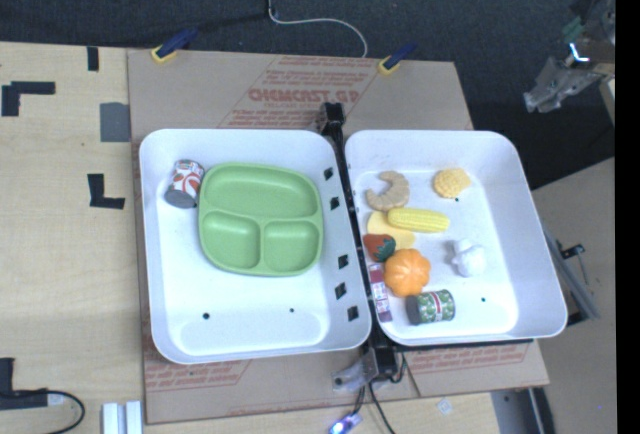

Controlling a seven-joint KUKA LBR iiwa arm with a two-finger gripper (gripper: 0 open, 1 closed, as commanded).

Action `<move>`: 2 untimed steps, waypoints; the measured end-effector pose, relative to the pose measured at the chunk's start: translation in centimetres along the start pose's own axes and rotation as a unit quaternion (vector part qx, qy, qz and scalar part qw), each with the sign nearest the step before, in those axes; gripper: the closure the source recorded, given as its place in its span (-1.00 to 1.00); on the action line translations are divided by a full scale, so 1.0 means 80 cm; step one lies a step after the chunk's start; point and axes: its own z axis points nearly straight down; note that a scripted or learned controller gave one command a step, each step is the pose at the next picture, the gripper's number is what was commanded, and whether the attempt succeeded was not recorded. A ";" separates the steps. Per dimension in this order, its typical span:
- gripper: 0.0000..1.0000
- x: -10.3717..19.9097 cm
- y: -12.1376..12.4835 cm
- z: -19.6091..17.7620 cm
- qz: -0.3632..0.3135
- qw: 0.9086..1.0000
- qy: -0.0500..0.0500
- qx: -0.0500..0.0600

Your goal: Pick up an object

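The right bin (pixel 520 222) holds several small items: a tan croissant (pixel 388 190), a yellow round waffle (pixel 451 183), a corn cob (pixel 418 219), an orange fruit (pixel 406 272), a green-labelled can (pixel 431 306) and a white object (pixel 467 258). A red and green piece (pixel 378 246) lies by the divider. In the left bin (pixel 160 302) a green divided plate (pixel 262 219) rests beside a tipped red and white can (pixel 184 184). My gripper (pixel 556 88) hangs high at the right edge, outside and beyond the right bin's far corner, with nothing seen in it.
Both bins sit on a cardboard sheet (pixel 300 87) held by yellow and blue clamps (pixel 172 45). A white cable (pixel 300 20) trails over the dark floor behind. A small striped packet (pixel 380 297) lies by the divider near the front.
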 end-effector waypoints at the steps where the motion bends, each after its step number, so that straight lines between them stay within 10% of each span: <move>1: 1.00 0.000 0.000 -0.012 0.000 1.000 -0.001 0.000; 2: 1.00 -0.001 -0.054 -0.142 0.001 1.000 -0.001 -0.005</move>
